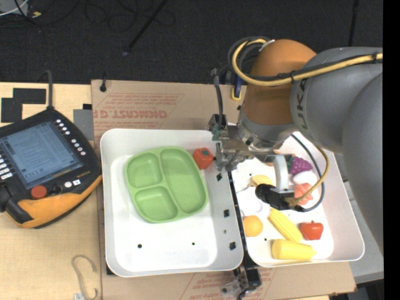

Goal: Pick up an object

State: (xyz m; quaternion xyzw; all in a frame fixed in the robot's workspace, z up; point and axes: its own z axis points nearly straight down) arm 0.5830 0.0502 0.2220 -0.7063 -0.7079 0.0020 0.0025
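Tomato lies in the left bin, touching the green divided plate at its two o'clock edge, with the hand just beside it at three o'clock. I cannot tell how the hand is set, nor see anything in it. Corn, an orange, grapes and other toy foods fill the right bin.

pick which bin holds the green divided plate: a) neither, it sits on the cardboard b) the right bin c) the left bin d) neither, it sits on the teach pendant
c: the green divided plate lies flat inside the left bin, with a small red toy beside its upper right edge; the right bin holds the yellow, red and purple toy foods instead.
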